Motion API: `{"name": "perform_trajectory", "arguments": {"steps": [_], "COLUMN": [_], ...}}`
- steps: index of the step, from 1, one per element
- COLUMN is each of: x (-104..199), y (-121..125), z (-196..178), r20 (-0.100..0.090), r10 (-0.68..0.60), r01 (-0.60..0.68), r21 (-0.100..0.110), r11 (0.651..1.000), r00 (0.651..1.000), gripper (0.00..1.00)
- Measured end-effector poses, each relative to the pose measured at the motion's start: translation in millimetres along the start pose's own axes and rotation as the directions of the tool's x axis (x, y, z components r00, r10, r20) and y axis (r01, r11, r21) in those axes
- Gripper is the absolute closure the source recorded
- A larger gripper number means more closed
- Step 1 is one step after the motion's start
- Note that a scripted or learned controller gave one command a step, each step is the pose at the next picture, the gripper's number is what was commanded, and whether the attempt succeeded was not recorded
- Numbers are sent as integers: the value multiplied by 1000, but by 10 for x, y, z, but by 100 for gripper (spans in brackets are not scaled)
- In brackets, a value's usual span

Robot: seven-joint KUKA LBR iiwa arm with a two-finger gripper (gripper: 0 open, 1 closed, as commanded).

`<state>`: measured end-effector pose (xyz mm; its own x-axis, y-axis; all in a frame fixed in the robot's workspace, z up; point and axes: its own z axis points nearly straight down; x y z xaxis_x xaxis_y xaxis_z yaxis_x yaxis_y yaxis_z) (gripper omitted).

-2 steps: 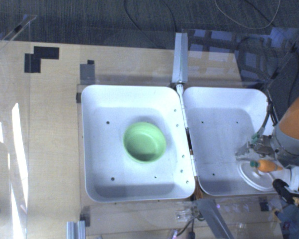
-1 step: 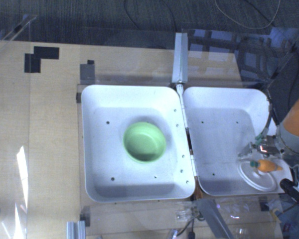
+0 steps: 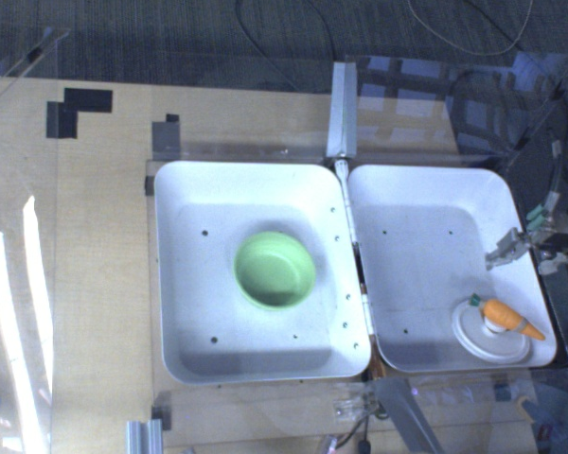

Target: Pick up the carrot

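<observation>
The small orange carrot with its green top [image 3: 510, 318] lies on a round white lid-like disc [image 3: 492, 340] in the right white bin's [image 3: 426, 206] near right corner, ungrasped. My tool [image 3: 507, 248] hovers just beyond it; whether it's spread, I cannot tell. Everything remains: descend, grip, lift.

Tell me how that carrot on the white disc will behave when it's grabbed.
The carrot looks like a rigid toy, probably light. Its tapered, rounded body may roll or pivot if nudged. It lies on a small white disc in the right bin, so it could slide off.
</observation>
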<state>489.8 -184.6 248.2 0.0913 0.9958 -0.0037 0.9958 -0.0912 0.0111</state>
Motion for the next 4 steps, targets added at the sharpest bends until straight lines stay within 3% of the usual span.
{"name": "perform_trajectory", "arguments": {"steps": [1, 2, 3, 4], "x": [-78, -84, -194, -192], "y": [-18, -19, -3, 152], "z": [1501, 1513, 1441, 1588], "r20": [-2, -5, -4, -2], "r10": [177, -130, -216, -481], "r01": [-177, 130, 216, 481], "r21": [6, 6, 3, 0], "r11": [984, 991, 976, 876], "r00": [984, 991, 976, 876], "gripper": [0, 0, 0, 0]}}
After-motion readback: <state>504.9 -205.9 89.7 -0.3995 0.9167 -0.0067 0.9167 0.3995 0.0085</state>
